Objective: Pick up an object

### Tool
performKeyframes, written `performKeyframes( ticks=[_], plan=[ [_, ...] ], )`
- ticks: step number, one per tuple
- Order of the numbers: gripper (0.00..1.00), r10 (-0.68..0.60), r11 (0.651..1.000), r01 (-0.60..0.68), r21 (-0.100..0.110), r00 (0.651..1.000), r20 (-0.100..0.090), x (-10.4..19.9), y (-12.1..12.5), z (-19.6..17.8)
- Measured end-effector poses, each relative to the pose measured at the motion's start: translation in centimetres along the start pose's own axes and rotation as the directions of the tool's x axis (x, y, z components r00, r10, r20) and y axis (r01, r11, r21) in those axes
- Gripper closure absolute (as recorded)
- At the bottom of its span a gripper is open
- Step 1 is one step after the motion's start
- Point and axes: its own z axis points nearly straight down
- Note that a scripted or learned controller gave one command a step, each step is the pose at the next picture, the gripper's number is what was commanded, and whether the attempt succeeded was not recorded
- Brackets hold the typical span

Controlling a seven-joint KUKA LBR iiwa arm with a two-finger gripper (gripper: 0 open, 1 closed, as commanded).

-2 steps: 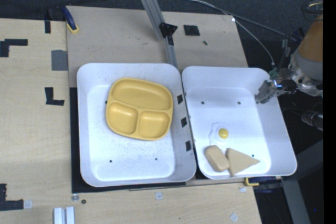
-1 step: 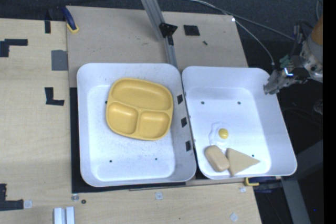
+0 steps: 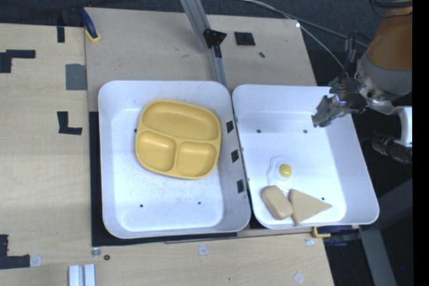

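Note:
In the right bin (image 3: 335, 144) lie a fried egg (image 3: 281, 171) with a yellow yolk, a tan bread roll (image 3: 275, 201) and a tan wedge (image 3: 308, 204), all near the front. A yellow divided plate (image 3: 178, 138) rests in the left bin (image 3: 120, 211). My gripper (image 3: 323, 114) hangs over the back right part of the right bin, well behind the food items and apart from them. Nothing shows between its fingers.
A grey metal pole (image 3: 194, 3) slants down from the top to the gap between the bins. Cables (image 3: 315, 30) run across the bench behind the right bin. Black tape marks (image 3: 67, 122) lie on the wooden bench at the left.

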Motion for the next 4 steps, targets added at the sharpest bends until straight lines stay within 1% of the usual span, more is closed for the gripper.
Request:
performKeyframes(
  ticks=[1,2,3,4],
  plan=[
    [1.00,-0.002,1.000,0.002,-0.001,1.000,-0.001,5.8,0.2,-0.2],
    [1.00,-0.001,1.000,0.001,0.000,1.000,0.000,10.5,-1.4,0.6],
    [1.00,-0.001,1.000,0.001,0.001,1.000,0.000,15.4,-1.8,2.2],
    [1.00,-0.004,1.000,0.004,0.001,1.000,-0.002,21.2,-3.1,1.7]
  ],
)
